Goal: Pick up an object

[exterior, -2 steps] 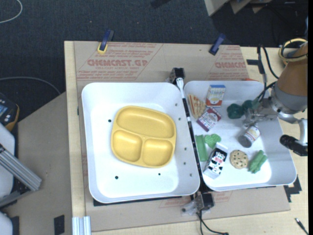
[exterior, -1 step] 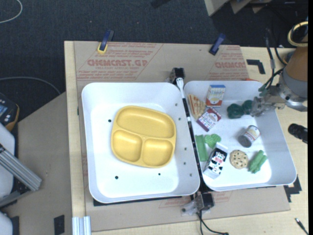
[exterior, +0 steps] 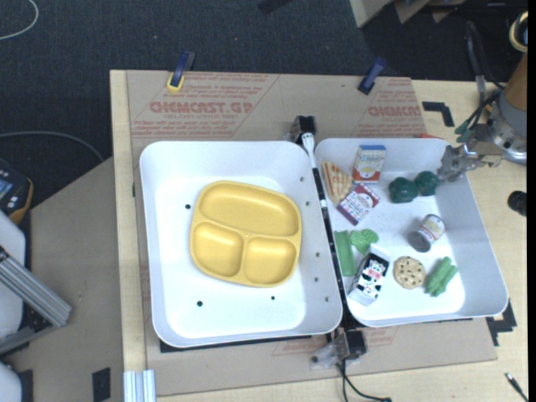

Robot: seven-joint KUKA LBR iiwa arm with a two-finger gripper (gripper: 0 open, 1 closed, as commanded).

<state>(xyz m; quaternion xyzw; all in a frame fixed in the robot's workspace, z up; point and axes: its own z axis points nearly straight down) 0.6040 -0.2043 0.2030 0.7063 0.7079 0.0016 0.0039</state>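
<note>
Cookie (exterior: pixel 408 271) well below tool (exterior: pixel 453 164), dark green toy (exterior: pixel 412 188) just beside it.

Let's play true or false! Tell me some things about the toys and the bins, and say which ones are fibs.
1. The yellow tray lies in the left bin. True.
2. The cookie is in the left bin. False: it lies in the right bin.
3. The tool is at the right bin's far right corner. True.
4. The can sits on the yellow tray. False: it lies in the right bin, near the cookie.
5. The tray has three compartments. True.
</note>
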